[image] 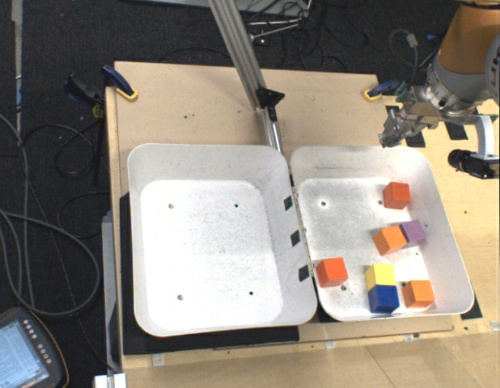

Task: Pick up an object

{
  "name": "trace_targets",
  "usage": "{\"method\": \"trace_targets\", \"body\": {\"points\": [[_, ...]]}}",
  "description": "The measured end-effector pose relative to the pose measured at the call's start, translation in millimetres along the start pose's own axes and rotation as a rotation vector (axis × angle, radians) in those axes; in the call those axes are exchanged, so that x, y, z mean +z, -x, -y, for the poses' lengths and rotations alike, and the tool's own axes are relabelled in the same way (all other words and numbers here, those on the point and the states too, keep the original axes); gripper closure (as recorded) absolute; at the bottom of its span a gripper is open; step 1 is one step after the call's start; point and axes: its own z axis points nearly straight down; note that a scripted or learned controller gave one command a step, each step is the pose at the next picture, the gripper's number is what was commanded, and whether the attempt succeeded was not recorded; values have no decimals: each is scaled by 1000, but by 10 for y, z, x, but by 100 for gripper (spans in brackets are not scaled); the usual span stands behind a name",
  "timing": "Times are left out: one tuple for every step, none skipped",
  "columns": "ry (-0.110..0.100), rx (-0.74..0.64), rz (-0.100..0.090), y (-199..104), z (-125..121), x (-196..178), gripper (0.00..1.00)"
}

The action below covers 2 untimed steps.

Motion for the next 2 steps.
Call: {"method": "trace_targets", "body": {"points": [[-1,0,0,-56,47,-595,100],[-13,-3,-5,-565,197,-385,100]]}}
